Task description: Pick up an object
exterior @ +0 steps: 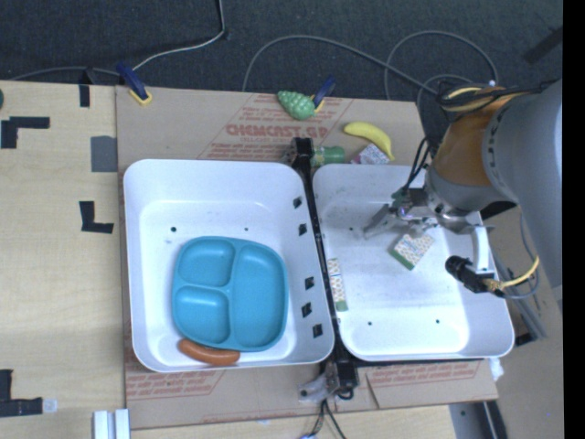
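Note:
My gripper [398,229] hangs low over the right bin [430,337], in its upper middle part, open, with nothing between its fingers. One finger [373,224] points left and down. A small green and white patterned packet [411,249] lies on the bin floor just below and to the right of the gripper, close to it. In the left bin [146,190] rests a blue divided plate [228,291], and an orange sausage [208,352] lies along its front edge.
A small patterned card [336,286] leans at the right bin's left wall. Behind the bins on the cardboard lie a yellow banana [369,136], a green toy [296,103] and a small packet [371,156]. Cables run across the back.

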`<move>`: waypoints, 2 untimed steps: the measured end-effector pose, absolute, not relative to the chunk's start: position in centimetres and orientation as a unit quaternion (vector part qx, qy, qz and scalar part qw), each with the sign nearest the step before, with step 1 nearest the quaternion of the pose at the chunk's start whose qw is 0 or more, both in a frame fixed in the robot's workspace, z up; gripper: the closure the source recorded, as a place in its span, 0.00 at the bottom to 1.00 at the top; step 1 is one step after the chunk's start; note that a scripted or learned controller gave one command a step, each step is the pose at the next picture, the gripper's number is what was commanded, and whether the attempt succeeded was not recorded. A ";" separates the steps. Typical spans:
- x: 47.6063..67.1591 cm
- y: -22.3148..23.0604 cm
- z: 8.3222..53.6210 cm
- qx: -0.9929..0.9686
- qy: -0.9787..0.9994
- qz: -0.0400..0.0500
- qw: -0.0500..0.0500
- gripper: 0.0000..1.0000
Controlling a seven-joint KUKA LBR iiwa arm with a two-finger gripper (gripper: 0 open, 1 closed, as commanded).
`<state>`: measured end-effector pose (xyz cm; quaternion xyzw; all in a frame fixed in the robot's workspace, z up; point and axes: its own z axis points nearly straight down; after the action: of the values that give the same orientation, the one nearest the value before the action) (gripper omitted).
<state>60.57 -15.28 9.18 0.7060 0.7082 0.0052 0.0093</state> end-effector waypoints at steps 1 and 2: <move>54.1 -17.4 9.0 0.707 0.707 0.003 0.008 0.00; 62.2 -22.4 14.0 0.707 0.708 0.000 0.001 0.00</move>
<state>62.18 -22.38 14.00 0.7065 0.7077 -0.0002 0.0014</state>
